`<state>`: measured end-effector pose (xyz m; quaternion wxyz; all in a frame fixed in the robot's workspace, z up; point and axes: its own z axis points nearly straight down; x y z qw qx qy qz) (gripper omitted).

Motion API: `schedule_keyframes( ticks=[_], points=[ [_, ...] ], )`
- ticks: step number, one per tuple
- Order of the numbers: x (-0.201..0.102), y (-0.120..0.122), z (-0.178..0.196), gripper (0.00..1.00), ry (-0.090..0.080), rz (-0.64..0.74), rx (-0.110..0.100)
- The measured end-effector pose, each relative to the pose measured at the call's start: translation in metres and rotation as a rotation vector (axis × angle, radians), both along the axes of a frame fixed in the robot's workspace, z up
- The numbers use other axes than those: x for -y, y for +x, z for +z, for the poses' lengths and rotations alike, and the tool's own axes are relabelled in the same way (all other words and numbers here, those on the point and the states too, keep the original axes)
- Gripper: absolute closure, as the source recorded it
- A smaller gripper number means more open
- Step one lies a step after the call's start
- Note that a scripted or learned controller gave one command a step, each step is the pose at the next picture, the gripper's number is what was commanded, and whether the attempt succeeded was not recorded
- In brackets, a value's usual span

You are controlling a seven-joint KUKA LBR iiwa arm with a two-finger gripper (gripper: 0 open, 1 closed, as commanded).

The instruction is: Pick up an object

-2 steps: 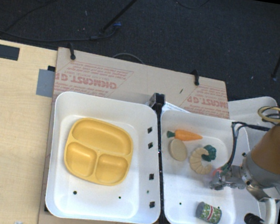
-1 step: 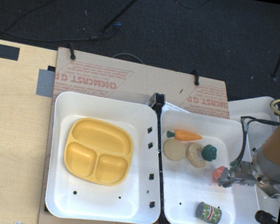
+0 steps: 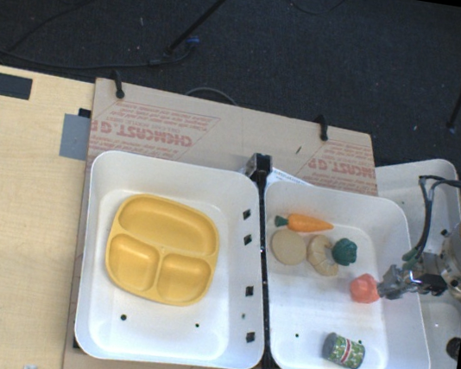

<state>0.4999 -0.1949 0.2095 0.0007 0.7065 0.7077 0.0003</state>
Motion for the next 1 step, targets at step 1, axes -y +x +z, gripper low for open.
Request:
schedule_keyframes(
  ticks=[1],
  points=[
    [0.0007, 0.0012, 0.0515, 1.0, 0.0, 0.001, 0.0]
  ],
)
